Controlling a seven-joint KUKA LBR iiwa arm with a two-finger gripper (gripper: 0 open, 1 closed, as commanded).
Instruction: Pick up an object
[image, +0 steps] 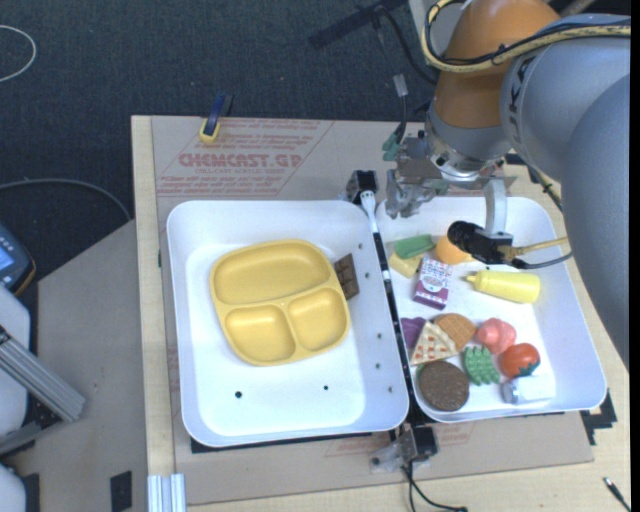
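Nothing lifted: we see all toys lying in right bin (560, 300).
Gripper (408, 200): upper centre; fingers' state we cannot tell.
Left: whole pick.

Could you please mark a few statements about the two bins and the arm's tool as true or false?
1. The yellow divided plate lies in the left bin. True.
2. The yellow bottle lies in the left bin. False: it lies in the right bin.
3. The tool hangs over the right bin's far edge. True.
4. The round brown cookie sits on the plate. False: it sits in the right bin's near corner.
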